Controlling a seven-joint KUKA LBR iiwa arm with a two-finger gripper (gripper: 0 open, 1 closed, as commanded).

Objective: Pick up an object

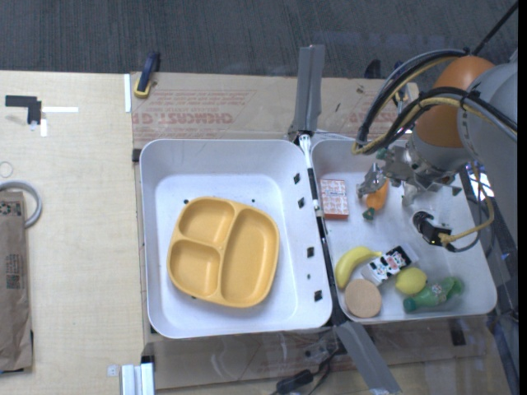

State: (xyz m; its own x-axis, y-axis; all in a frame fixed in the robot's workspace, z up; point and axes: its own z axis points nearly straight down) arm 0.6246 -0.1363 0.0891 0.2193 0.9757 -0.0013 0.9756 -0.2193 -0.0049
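Presently, arm (pixel 461 113) reaches into right bin (pixel 486 303); gripper (pixel 375 189) clamped on one carrot (pixel 375 199). One banana (pixel 354 263), one lemon (pixel 411 281), one yellow tray (pixel 223 252).

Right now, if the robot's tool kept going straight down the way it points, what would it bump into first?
Most likely the small orange carrot-like toy, which sits right at the tool in the right bin. Depth is hard to judge from above, so it may already touch it.
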